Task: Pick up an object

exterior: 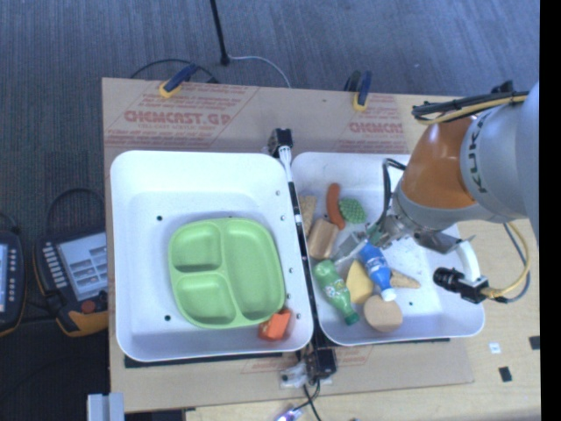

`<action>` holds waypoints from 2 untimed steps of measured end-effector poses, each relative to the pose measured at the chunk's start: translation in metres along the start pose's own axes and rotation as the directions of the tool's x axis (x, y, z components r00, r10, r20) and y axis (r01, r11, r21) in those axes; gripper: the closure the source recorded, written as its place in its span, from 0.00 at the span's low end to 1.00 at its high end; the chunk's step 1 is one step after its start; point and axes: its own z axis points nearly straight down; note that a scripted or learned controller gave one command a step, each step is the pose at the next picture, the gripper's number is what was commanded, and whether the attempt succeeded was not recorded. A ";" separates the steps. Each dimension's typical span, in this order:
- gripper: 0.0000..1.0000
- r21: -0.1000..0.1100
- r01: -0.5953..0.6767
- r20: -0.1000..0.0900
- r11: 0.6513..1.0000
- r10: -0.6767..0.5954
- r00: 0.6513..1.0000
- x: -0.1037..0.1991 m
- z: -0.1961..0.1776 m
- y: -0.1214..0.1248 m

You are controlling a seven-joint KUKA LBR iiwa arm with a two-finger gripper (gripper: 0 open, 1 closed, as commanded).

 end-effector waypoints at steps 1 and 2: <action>1.00 -0.005 -0.001 0.003 1.000 0.001 1.000 -0.001 -0.012 0.002; 1.00 0.009 -0.083 -0.009 0.997 0.083 0.997 0.062 -0.097 -0.038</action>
